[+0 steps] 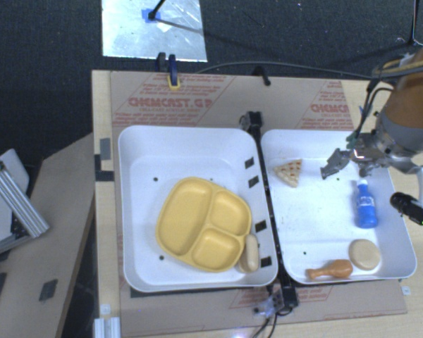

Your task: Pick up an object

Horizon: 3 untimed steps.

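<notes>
Seen from above at a slant: two shallow white bins side by side on a bench, on a cardboard sheet [197, 101] printed in red.

Reaching in from the right, over the far right corner of the right bin [317, 217]: a grey arm [409, 115] with an orange band above the wrist. At its tip, the gripper [336, 164], dark and angled down toward the left, poised over bare white floor in the bin's far half. Impossible to tell from this angle whether open or closed. Nothing seen in its grasp.

Candidates for the pick, all lying loose in the right bin: a pizza slice [290, 172] just left of the gripper, near the wall between the bins; a blue bottle [365, 204] with a white cap below and to the right of the gripper, lying with its cap toward the far side; a round beige bun [365, 253] in the near right corner; a tan drumstick [329, 270] beside the bun, along the near wall, its thick end toward the bun.

In the left bin [137, 189]: a yellow divided plate [204, 224] with three compartments, set toward the near right, and a pale oblong piece [250, 252] touching the plate's near right edge, close to the dividing wall.

At the sheet's far edge, a yellow and blue clamp [170, 69]. Beyond the bench, on dark floor, a silvery square sheet [154, 20].
</notes>
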{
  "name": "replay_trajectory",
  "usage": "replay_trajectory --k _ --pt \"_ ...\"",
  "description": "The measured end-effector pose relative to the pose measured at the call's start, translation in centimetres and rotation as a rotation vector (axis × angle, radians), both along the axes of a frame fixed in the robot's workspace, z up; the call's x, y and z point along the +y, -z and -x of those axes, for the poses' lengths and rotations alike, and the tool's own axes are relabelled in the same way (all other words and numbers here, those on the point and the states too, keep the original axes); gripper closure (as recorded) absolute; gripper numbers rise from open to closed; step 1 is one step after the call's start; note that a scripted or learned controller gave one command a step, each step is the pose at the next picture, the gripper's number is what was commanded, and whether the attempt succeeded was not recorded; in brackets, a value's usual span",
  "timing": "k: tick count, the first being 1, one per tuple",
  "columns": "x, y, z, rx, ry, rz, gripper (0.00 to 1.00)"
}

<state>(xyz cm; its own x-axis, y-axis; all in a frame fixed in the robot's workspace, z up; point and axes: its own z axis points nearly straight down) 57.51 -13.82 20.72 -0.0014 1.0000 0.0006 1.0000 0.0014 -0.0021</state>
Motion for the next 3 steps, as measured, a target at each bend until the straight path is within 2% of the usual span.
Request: replay_trajectory --k 1,2,3 --pt "0.0 4.6 -0.8 -0.001 0.000 0.000 0.00" --pt "-0.5 9.4 0.0 0.001 0.000 0.000 0.00" --pt "-0.5 8.0 -0.2 -0.004 -0.001 0.002 1.00"
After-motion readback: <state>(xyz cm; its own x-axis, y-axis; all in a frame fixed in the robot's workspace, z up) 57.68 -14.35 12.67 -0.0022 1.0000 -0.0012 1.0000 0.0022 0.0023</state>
